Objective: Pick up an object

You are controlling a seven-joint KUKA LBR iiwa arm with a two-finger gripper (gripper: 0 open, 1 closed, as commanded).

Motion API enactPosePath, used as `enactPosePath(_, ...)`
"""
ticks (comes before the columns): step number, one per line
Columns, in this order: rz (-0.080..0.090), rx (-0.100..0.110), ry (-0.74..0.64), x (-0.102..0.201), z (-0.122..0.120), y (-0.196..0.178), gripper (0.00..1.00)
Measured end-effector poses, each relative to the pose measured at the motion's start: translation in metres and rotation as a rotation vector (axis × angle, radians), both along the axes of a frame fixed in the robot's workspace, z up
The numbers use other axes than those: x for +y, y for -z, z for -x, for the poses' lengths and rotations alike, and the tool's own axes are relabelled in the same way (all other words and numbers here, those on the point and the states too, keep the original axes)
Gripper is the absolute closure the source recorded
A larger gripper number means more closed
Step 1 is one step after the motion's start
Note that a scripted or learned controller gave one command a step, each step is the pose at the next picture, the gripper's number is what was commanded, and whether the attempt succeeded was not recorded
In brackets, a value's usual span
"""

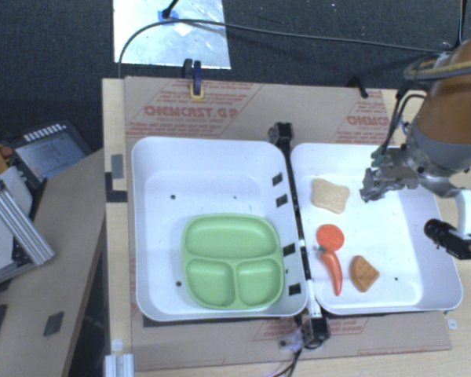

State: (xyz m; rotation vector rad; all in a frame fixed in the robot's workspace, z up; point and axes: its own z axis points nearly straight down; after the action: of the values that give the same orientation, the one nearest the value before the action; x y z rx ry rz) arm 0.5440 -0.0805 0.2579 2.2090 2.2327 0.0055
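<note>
Two white bins on brown board. Gripper (374,185) hovers over right bin (436,289), far side; finger state: cannot tell. Just left of it: beige piece (330,195). Nearer: red-orange utensil (330,255), brown piece (363,273). Left bin (157,171) holds green divided tray (231,259).

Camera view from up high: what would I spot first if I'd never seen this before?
Probably the big green divided plate, sitting in the left white bin. Next, the bright orange-red toy in the right bin, lying between a pale beige piece and a small brown piece. The grey and orange arm reaches in from the right, its tool above that bin.
</note>
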Motion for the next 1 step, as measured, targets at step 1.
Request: enactPosePath(1, -0.001, 0.002, 0.001, 0.0578, 0.0075, 0.0135, 1.0)
